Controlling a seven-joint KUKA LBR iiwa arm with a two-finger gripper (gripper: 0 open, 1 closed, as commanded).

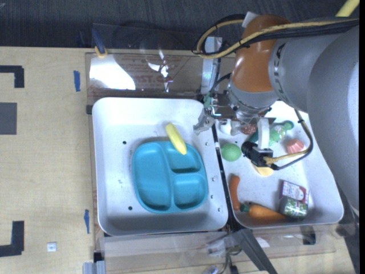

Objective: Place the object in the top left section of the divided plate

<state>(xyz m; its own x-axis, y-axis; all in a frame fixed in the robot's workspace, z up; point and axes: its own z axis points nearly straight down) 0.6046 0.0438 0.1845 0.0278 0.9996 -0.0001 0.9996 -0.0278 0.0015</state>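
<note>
A blue divided plate lies in the left white bin, with one long section on its left and two small ones on its right. A yellow banana-shaped object rests tilted on the plate's upper rim, roughly where the long section meets the upper small one. My gripper hangs over the wall between the two bins, up and to the right of the yellow object and apart from it. Nothing shows in its grasp.
The right bin holds a green ball, a carrot, an orange-red piece, a small carton, a pink item and a yellow item. The arm's grey bulk covers that bin's upper part.
</note>
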